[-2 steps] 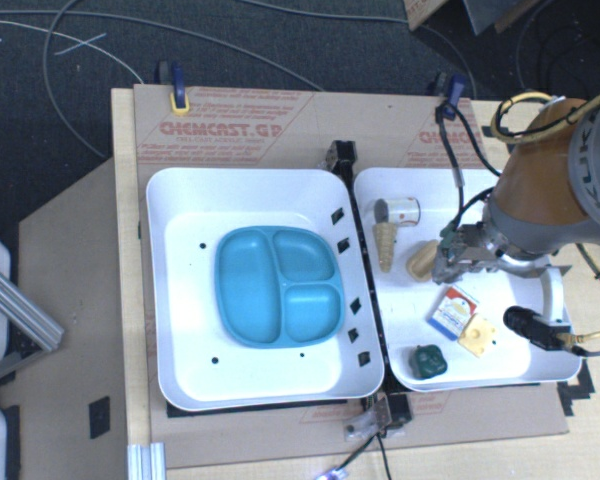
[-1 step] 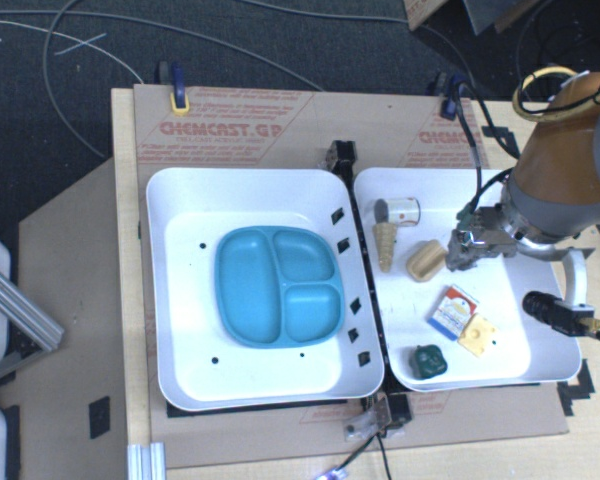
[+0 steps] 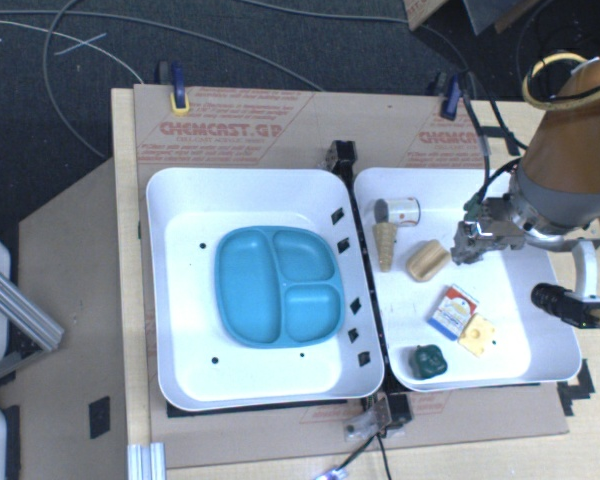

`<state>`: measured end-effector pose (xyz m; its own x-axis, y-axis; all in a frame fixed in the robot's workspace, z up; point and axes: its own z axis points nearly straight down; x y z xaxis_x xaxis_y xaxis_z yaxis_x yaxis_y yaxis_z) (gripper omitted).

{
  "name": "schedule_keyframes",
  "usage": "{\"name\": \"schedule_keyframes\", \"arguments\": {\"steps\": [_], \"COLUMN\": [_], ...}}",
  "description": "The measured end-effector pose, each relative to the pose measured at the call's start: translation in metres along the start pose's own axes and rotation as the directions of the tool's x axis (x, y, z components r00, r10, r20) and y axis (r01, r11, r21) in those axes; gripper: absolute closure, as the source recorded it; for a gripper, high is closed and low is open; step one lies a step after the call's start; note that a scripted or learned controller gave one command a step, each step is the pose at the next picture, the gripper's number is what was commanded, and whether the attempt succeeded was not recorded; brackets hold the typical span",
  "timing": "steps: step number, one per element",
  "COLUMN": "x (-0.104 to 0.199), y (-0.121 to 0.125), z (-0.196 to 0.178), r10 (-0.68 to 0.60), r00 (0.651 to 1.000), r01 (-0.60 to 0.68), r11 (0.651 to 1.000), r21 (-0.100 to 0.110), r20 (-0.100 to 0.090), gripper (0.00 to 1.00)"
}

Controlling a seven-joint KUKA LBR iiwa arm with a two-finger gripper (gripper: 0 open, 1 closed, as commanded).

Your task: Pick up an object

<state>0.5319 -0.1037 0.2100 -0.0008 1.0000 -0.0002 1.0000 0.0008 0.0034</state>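
Nearest the camera, along the front of the right bin (image 3: 540, 368), lay a dark green lump (image 3: 428, 360) at about seven o'clock, a yellow block (image 3: 477, 336) just beside a small blue and red box (image 3: 452, 311) toward six, and farther back a tan bread-like piece (image 3: 427, 260), a tan cone (image 3: 385, 245) and a small white cylinder (image 3: 400, 211) up at eleven. Beyond these, the gripper (image 3: 467, 249) hung at the bin's centre, just to the three o'clock side of the tan piece and near it; whether the claw was spread or clenched could not be told, and nothing was seen between its tips. Any of these could have been the object to pick, the tan piece most likely. The risks looked plain: a descent slightly off centre could have nudged the tan piece toward the cone rather than straddled it, and its rounded form might have slipped out on closing. The left bin (image 3: 170, 268), at nine o'clock, held a blue divided plate (image 3: 278, 284), well apart.
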Motion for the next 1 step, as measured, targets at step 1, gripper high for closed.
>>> {"name": "schedule_keyframes", "arguments": {"steps": [1], "x": [0.0436], "y": [0.0186], "z": [0.0031], "r10": [-0.005], "r00": [1.0], "r01": [0.005], "r11": [1.0], "r21": [0.002], "r20": [-0.002], "gripper": [1.0]}}
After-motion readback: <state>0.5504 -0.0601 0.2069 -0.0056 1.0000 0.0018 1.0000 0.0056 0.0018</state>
